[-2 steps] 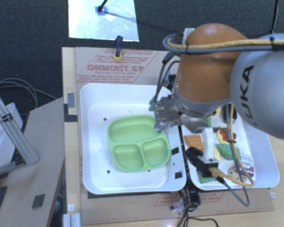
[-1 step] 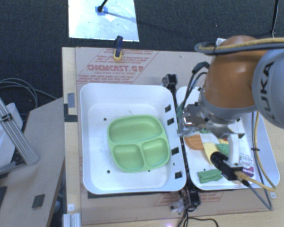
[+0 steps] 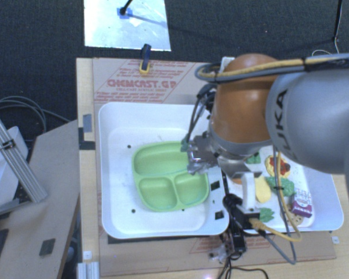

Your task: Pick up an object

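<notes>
A light green divided plate (image 3: 166,179) lies flat in the left white bin (image 3: 119,150), with three compartments facing up. My gripper (image 3: 195,158) hangs under the orange-banded wrist (image 3: 244,100), right over the plate's right rim; the wrist hides most of it. In the right bin (image 3: 331,211) lie small toy pieces: a yellow piece (image 3: 263,192), green leafy pieces (image 3: 284,186), a purple packet (image 3: 302,203) and a round red-and-yellow item (image 3: 277,165). The arm hides part of that bin.
The grey arm (image 3: 314,121) spans the right half of the view. Cables and a black connector (image 3: 235,222) hang near the bins' front edge. A cardboard sheet (image 3: 139,80) lies under the bins; a yellow clip (image 3: 145,67) sits at its back edge.
</notes>
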`<state>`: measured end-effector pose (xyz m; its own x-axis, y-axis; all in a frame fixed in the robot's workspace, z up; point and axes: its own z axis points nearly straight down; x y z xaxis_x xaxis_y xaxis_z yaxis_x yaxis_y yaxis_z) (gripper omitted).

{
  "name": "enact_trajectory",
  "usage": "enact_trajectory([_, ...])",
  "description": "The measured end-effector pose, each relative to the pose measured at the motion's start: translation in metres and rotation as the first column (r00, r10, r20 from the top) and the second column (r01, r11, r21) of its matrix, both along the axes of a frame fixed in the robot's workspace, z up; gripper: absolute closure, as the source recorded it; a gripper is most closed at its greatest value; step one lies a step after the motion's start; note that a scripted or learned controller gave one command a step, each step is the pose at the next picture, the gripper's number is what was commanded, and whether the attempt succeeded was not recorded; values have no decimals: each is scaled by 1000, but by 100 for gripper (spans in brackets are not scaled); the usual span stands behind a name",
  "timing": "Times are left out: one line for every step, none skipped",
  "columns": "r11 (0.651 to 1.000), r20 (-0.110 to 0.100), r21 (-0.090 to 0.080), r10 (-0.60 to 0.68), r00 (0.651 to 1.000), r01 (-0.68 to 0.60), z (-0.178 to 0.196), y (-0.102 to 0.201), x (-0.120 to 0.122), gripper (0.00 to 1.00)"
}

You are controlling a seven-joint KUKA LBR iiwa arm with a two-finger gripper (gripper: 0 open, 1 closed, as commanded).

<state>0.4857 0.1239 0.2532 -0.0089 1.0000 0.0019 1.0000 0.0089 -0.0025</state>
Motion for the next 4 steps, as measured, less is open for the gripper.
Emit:
enact_trajectory([1000, 3, 0, 0, 1000, 0, -11, 56, 0, 100])
enact_trajectory([1000, 1, -6, -14, 1000, 14, -120, -6, 81, 100])
enact_trajectory([1000, 12, -6, -15, 1000, 15, -65, -85, 135, 100])
enact_trajectory([1000, 2, 1, 0, 1000, 0, -64, -21, 102, 100])
